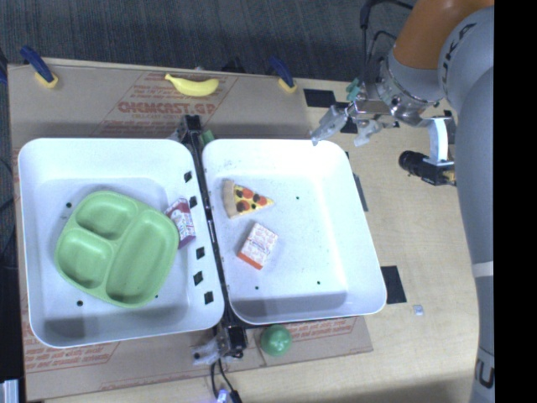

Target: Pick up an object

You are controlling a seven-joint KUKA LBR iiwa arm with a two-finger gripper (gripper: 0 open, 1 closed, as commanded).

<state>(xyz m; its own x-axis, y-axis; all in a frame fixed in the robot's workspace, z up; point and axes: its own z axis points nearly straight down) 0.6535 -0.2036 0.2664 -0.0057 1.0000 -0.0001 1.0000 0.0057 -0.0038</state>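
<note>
Hovering spread-fingered and unladen, gripper [334, 127] at right bin [362, 225] rim; advised centring over box [258, 246], clear of pizza [243, 198].

One fixed camera above my bench, looking down at a slant on both bins.

It sits high enough to take in the left bin [42, 250] and the right bin [336, 225] whole, with the cardboard sheet [134, 99] under them and a strip of dark floor along the top edge. The far side of the bench lies at the top of the frame, the near side at the bottom. My arm [453, 49] comes in from the view's right, with my gripper [340, 124] near the right bin's far corner.
</note>
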